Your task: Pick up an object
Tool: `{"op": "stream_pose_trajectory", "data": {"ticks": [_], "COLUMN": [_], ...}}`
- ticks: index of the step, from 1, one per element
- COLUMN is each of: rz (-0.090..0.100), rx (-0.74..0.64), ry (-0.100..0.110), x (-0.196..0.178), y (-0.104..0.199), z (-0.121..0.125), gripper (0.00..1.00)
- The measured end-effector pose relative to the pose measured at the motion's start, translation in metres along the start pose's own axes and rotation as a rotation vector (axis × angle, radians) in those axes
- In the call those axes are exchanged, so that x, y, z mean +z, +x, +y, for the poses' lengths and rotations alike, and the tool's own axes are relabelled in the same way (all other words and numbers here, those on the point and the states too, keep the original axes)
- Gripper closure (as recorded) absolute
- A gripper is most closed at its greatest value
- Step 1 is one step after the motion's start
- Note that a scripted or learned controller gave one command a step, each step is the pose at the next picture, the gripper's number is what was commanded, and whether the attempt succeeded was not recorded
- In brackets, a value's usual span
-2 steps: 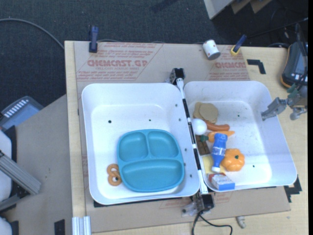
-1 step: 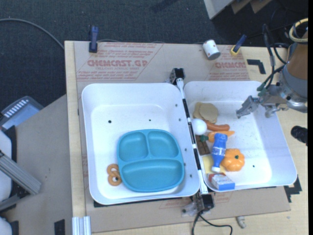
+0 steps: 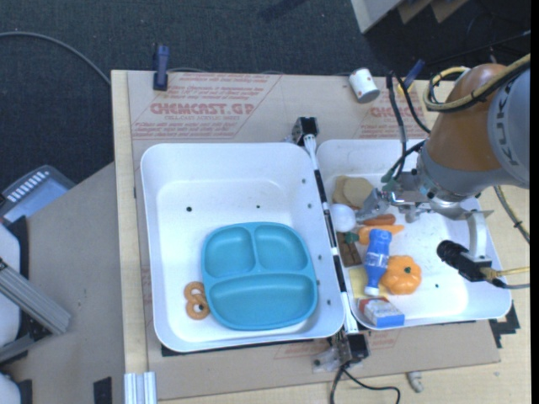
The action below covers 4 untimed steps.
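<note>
Camera view, starting from the near side: in the right white bin [image 3: 472,305], a small red, white and blue packet [image 3: 383,313] lies at the near-left corner. Just behind it stands an orange plastic pumpkin [image 3: 402,276]. It touches a blue plastic bottle [image 3: 376,257], which lies on its side with its white end toward the near edge.

In the left white bin [image 3: 168,192], a light-blue plastic plate with three compartments [image 3: 257,276] takes the near half. A small brown pretzel-shaped piece [image 3: 197,300] lies just beside the plate's left rim.

Farther into the right bin, a thin orange stick [image 3: 379,220] lies just beyond the bottle. A white round thing [image 3: 343,217] sits at the left wall, and a tan flat piece [image 3: 355,192] lies behind it.

The grey arm with the orange band [image 3: 472,116] reaches over this far-left part. Its jaws hang above the orange stick, and I cannot tell if they are apart or together.

Beyond the bins, on the brown worktop [image 3: 210,108], there are a blue clip [image 3: 160,64] and a small white cylinder [image 3: 364,84].
</note>
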<state>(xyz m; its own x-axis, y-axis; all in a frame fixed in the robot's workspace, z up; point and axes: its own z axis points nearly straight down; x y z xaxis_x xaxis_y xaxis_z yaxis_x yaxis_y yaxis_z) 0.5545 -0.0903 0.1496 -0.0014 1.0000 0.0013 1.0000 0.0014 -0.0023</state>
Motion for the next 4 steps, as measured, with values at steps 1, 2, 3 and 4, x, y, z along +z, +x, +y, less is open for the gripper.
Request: {"op": "stream_pose_trajectory", "data": {"ticks": [1, 2, 3, 4], "rz": [-0.002, -0.002, -0.002, -0.001], "rx": [0.003, 0.001, 0.001, 0.000], "ry": [0.000, -0.004, -0.005, -0.004], "x": [0.066, 0.065, 0.055, -0.035], "y": [-0.051, -0.007, -0.007, 0.056], "z": [-0.047, 0.005, 0.005, 0.013], "gripper": [0.00, 0.00, 1.00, 1.00]}}
